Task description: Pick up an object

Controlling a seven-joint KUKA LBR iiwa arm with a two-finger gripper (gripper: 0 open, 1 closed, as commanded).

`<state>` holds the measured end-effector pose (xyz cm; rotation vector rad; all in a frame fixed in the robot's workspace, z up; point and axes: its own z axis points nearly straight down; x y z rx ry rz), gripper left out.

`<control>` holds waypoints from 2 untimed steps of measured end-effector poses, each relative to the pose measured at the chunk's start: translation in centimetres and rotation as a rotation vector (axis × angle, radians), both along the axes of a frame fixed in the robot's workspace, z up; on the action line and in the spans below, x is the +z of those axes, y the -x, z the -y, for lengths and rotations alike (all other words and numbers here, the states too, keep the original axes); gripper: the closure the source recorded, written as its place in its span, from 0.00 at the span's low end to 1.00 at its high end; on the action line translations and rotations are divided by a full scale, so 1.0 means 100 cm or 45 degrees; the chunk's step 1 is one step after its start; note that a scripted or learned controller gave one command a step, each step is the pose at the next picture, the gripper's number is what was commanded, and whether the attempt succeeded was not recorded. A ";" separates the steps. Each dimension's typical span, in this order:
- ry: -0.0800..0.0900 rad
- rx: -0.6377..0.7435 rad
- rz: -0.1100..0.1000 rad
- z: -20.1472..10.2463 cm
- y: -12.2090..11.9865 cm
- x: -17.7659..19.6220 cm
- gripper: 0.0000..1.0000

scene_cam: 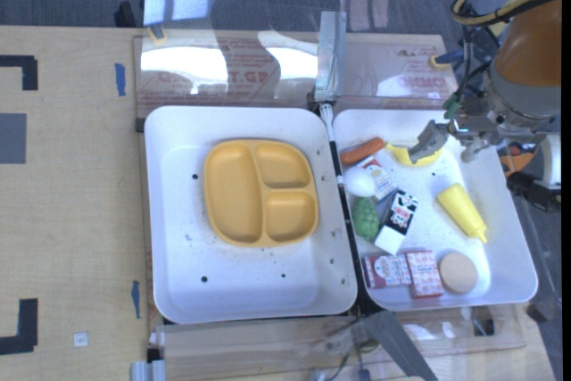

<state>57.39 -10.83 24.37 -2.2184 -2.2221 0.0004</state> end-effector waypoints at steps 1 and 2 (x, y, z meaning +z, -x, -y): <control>0.001 0.145 -0.005 0.054 0.046 -0.077 0.00; 0.003 0.078 0.011 0.087 0.013 -0.156 0.00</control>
